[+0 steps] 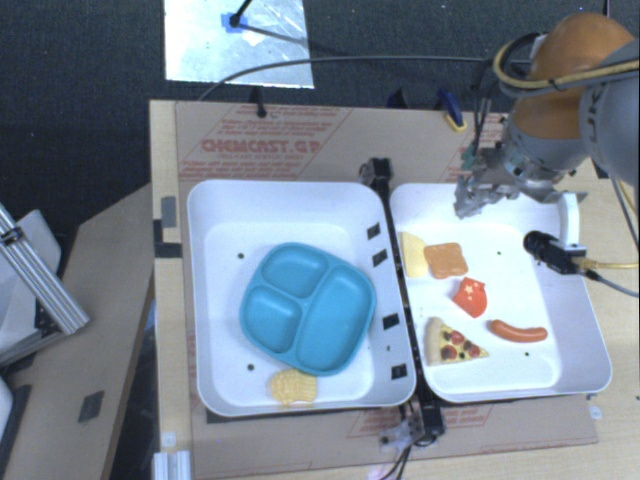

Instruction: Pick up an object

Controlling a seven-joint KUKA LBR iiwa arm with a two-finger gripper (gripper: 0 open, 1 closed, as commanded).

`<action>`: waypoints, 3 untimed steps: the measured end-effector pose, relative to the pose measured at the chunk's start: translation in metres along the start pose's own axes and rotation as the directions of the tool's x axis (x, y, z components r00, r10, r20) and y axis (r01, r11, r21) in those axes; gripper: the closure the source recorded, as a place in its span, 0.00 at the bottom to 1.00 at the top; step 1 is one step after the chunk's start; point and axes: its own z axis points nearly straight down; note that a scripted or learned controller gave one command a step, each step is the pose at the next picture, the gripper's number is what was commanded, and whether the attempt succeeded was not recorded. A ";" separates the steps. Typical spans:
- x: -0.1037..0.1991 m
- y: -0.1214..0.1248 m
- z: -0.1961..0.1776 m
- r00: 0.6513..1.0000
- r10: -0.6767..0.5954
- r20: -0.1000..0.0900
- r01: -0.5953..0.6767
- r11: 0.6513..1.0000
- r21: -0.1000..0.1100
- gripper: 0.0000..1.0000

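Bins on printed cardboard
Left bin [215, 218] and right bin [575, 318] side by side on cardboard [270, 138]; silvery sheet [235, 28] far left, metal rail [40, 278] at left.

A blue tray [306, 309], yellow corn [293, 386], red strawberry [471, 297] and orange-red sausage [517, 332] lie in white bins [215, 268].

You are looking at an arm [560, 118] with a grey metal body and a rounded orange band [580, 48] bulging above the wrist. Yellowish and dark cables loop around that orange section and trail off to the side. Below it, the wrist narrows into a paler grey, boxy metal housing with small fittings whose detail is too blurred to make out. The gripper [470, 204] at the tip looks dull grey, and its two fingers seem short and slender, though the slant of the camera blurs their outline.
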 end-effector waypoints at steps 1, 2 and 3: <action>0.044 -0.016 0.003 1.000 0.000 0.000 0.000 1.000 0.002 1.00; 0.100 -0.040 -0.007 1.000 -0.002 -0.002 0.002 1.000 0.001 1.00; 0.150 -0.066 0.001 1.000 -0.002 -0.001 0.002 1.000 0.003 1.00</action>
